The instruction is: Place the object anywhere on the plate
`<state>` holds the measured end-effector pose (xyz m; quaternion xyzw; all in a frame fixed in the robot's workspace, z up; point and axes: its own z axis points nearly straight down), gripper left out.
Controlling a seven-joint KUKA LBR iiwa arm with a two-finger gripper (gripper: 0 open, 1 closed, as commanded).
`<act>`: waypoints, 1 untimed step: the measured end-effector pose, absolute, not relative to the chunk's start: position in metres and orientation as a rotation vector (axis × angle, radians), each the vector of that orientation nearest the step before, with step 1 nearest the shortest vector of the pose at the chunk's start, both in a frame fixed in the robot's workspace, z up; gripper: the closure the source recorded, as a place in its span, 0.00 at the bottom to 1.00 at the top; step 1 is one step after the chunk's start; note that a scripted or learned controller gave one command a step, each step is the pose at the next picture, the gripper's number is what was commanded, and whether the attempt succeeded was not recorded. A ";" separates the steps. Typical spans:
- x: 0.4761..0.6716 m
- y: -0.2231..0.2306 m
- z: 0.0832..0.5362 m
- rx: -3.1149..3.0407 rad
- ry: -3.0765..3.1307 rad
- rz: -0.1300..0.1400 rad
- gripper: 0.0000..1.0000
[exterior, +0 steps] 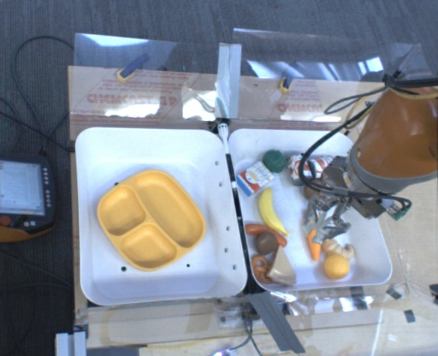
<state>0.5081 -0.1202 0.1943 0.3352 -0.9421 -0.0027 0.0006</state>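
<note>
The grey metal tool point(327, 221) is blurred among toy food — its grip cannot be told — beside the yellow three-compartment plate point(151, 218) on the table point(152, 95).

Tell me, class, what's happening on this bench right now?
A grey and orange robot arm reaches into the right bin, its claw low over toy food beside a small carrot and a banana. The yellow divided plate sits in the left bin with nothing on it yet.

A robotics lab: a control tablet point(15, 196) with cables point(37, 73) on grey carpet point(204, 6), beside a counter point(152, 95) holding two white bins point(93, 147).
</note>
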 end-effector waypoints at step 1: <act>0.501 -0.013 0.190 0.962 -2.987 -0.008 1.00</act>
